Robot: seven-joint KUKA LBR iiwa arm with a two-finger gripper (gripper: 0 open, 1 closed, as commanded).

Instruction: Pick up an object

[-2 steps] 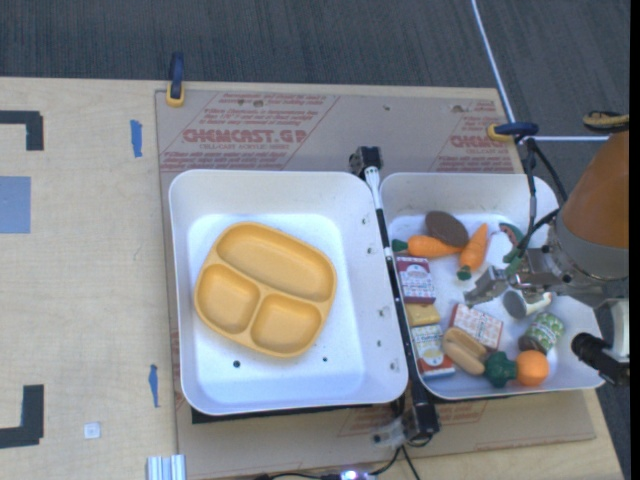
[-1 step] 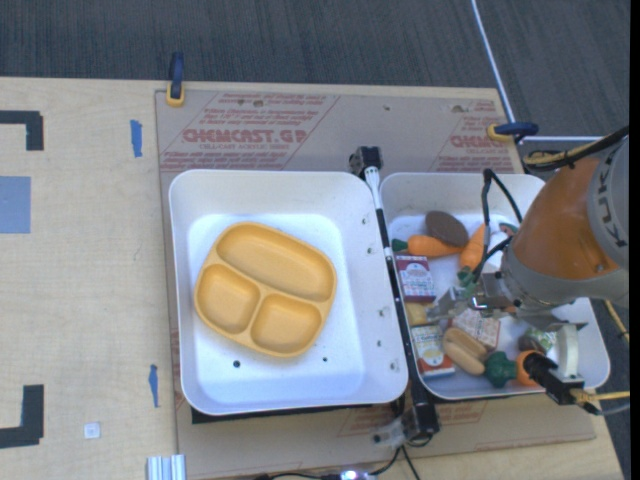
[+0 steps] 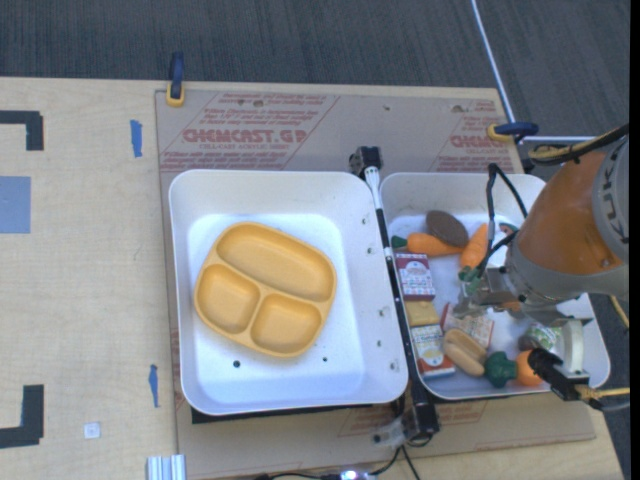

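The right bin holds several toy foods: a brown oval piece, an orange carrot, another orange piece, a red carton, a hot dog, a small box and a green broccoli. My gripper hangs low over the middle of this bin, just above the hot dog and right of the red carton. I see nothing clearly held in it. The orange band of the arm covers the bin's right part.
The left bin carries a yellow three-compartment plate. A black divider runs between the bins. Cables cross the right bin's far corner. Blue clamps hold the cardboard sheet at the back.
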